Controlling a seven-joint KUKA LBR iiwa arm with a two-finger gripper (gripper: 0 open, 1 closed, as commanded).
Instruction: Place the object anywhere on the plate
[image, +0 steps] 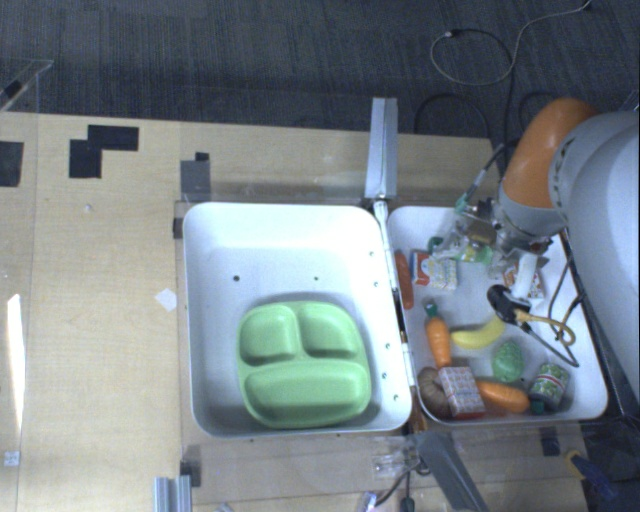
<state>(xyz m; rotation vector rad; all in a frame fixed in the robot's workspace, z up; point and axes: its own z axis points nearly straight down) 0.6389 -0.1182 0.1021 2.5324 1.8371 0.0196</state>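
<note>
A green divided plate (303, 364) lies in the left bin (270, 235), toward its front. My gripper (472, 240) hangs low over the back of the right bin (592, 400), above a cluster of small packets (441, 271). The wrist and cabling hide what is under it. Nothing shows as held.
The right bin holds several toy foods: a small carrot (438, 341), a banana (480, 336), a green item (508, 362), a can (548, 383), a larger carrot (500, 396), a pink box (460, 390) and a red stick (403, 274). The arm (600, 190) covers that bin's right side.
</note>
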